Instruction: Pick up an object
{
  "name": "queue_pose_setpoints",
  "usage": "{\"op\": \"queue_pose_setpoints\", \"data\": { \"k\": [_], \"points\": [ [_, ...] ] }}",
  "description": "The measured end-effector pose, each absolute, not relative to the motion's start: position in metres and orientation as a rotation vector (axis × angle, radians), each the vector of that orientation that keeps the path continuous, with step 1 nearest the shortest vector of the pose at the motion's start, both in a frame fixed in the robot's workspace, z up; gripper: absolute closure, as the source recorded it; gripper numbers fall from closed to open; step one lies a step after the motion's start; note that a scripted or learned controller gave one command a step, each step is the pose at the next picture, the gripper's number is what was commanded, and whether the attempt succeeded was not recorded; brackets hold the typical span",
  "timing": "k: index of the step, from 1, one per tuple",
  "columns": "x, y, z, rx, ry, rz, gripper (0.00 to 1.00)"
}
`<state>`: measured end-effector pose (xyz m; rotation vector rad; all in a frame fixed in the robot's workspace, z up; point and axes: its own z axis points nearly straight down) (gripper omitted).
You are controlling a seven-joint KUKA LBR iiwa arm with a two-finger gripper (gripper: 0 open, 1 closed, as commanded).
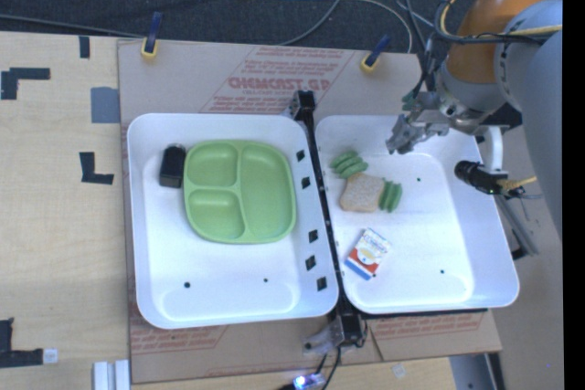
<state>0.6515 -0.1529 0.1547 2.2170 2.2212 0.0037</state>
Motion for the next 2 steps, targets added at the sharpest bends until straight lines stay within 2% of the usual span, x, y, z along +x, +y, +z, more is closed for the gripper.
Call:
{"op": "queue_pose_setpoints", "data": {
  "k": [2],
  "points": [
    [0.645,-0.165,0.266,2.216,2.219,0.005,1.0]
  ]
}}
